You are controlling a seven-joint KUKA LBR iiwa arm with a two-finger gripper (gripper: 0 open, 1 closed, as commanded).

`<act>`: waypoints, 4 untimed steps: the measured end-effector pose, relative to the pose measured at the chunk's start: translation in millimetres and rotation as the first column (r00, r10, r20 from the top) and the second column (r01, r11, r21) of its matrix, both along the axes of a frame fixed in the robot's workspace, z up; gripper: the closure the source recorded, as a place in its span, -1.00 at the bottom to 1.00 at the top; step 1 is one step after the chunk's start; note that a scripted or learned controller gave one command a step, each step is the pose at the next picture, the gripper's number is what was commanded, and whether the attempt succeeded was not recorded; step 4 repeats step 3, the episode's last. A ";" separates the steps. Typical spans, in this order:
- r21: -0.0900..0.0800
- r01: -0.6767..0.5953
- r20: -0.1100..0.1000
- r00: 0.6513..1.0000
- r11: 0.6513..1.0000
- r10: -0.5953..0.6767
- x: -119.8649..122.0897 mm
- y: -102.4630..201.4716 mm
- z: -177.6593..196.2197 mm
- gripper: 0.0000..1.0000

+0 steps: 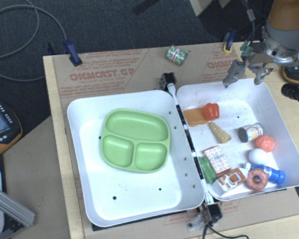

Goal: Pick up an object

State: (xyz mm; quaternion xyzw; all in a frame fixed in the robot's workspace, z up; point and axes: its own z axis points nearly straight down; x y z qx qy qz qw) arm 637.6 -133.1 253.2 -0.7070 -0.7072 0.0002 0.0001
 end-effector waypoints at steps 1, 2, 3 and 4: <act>0.002 0.000 -0.004 1.000 1.000 0.000 27.7 26.7 -123.3 -1.00; 0.001 0.001 -0.001 1.000 1.000 -0.001 13.0 26.2 -168.5 -1.00; 0.000 0.000 0.002 1.000 1.000 0.000 13.9 26.5 -157.6 1.00; 0.000 0.000 0.002 1.000 1.000 0.000 13.9 26.5 -157.6 1.00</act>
